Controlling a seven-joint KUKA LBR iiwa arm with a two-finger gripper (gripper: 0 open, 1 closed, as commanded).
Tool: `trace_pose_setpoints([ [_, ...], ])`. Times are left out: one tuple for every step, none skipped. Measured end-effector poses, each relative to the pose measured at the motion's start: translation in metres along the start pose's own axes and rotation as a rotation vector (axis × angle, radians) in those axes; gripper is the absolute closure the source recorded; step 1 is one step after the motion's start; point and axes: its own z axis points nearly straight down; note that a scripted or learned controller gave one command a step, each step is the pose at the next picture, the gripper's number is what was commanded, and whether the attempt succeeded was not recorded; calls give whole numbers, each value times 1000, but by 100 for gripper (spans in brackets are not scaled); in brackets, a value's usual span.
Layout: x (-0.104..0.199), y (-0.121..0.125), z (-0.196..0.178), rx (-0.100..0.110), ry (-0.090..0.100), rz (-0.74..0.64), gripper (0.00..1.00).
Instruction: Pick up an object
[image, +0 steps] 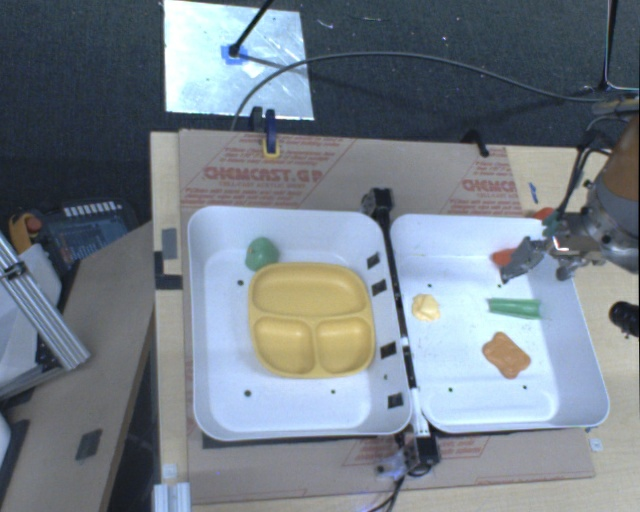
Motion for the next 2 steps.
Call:
trace_pose_setpoints([
  [0,2,-7,-12,-2,-3,0],
  [-8,4,40,-9,-2,0,0],
])
